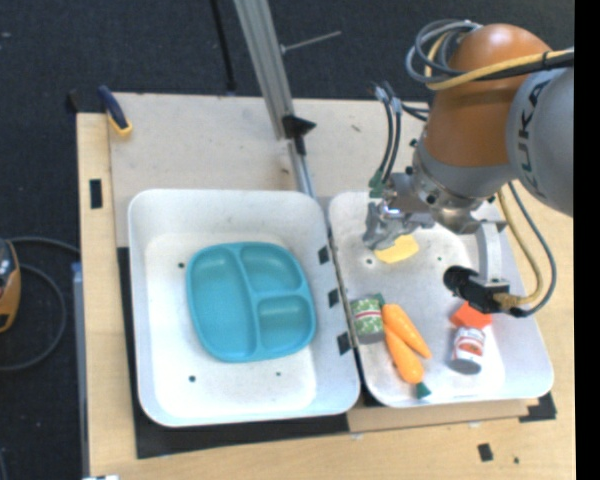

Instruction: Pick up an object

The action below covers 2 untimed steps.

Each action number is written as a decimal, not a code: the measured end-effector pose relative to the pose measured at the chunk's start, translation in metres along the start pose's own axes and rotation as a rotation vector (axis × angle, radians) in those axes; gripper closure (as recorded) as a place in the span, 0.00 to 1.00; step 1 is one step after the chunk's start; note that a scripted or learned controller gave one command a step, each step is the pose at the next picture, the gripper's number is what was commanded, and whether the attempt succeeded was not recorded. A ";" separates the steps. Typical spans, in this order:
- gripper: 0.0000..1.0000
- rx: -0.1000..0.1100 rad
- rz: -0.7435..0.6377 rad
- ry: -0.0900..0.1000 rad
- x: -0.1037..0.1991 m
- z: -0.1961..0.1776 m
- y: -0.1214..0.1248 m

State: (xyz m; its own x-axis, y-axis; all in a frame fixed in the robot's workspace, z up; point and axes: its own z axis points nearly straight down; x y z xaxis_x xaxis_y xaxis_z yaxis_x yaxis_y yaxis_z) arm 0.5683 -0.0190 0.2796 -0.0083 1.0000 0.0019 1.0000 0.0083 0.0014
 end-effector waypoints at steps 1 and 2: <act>1.00 0.002 0.001 -0.001 0.053 0.018 -0.015; 1.00 0.002 0.001 -0.001 0.107 0.030 -0.041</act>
State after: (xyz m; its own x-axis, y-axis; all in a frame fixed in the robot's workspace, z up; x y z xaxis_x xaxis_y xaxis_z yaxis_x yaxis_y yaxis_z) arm 0.5269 0.0880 0.2493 -0.0074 1.0000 0.0010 1.0000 0.0074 -0.0007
